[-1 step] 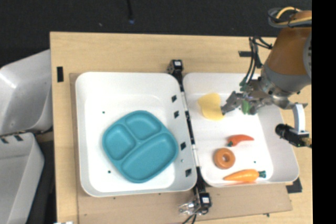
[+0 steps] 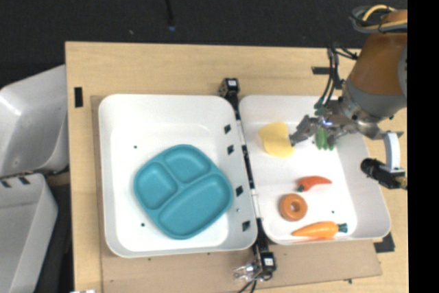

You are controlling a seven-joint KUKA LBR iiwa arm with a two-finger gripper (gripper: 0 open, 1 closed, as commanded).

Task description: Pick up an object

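The right bin (image 2: 363,216) holds a pale yellow piece (image 2: 276,139), a red chili pepper (image 2: 313,182), a brown ring-shaped donut (image 2: 293,206) and an orange carrot with a green top (image 2: 317,230). My gripper (image 2: 312,132) hangs low over the upper part of this bin, just right of the yellow piece and close to touching it. A small green object (image 2: 322,138) sits right under the gripper's right side, partly hidden by it. I cannot tell whether anything is held.
A teal divided plate (image 2: 182,190) lies in the left bin (image 2: 116,147). Black clips run along the wall between the two bins (image 2: 243,168). A white container (image 2: 27,127) stands off the bench at the left.
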